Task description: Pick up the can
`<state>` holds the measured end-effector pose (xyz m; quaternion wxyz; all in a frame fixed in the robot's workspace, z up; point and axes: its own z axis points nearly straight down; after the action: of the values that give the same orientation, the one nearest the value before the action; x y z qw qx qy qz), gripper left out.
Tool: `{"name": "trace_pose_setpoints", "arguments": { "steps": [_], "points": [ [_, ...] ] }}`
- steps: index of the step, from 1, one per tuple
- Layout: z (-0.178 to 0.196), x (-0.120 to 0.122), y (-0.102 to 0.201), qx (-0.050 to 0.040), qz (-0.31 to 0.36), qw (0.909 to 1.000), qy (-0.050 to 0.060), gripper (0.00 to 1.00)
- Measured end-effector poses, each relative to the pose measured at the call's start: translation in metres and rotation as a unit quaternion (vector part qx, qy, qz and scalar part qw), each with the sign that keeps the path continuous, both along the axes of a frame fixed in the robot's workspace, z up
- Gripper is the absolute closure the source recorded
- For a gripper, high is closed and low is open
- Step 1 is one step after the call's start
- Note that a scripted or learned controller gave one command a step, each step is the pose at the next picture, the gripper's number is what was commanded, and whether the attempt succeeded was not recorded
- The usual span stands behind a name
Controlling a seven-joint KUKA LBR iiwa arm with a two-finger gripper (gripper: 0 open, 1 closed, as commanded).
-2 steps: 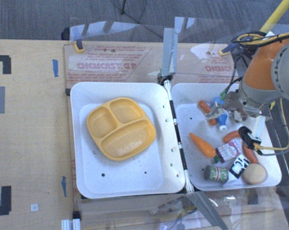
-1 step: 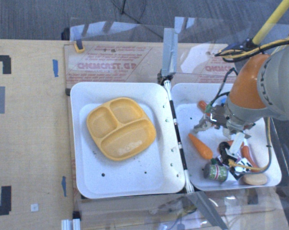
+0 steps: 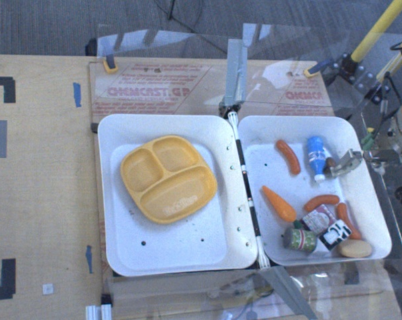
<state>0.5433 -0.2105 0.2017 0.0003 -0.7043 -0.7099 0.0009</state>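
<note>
The can (image 3: 300, 239) is small and green with a dark label. It lies on its side near the front edge of the right bin (image 3: 267, 152). A red and white packet (image 3: 319, 218) and a black and white block (image 3: 336, 233) touch it on the right. My gripper (image 3: 345, 163) shows as a grey metal piece at the bin's right wall, just right of a blue bottle (image 3: 315, 156). It is well behind the can and apart from it.
The right bin also holds an orange carrot (image 3: 279, 204), three red sausages (image 3: 288, 157) (image 3: 321, 201) (image 3: 347, 220) and a tan bun (image 3: 355, 249). A yellow divided plate (image 3: 168, 177) fills the middle of the left bin (image 3: 121, 245).
</note>
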Motion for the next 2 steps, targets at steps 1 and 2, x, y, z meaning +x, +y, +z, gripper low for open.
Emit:
{"name": "trace_pose_setpoints", "arguments": {
  "steps": [1, 2],
  "points": [
    [0.058, -0.002, 0.032, 0.0002, 0.070, 0.9975, 0.000, 0.00],
    [-0.116, -0.033, 0.071, 0.0003, 0.196, 0.9805, -0.003, 0.00]
  ]
}}
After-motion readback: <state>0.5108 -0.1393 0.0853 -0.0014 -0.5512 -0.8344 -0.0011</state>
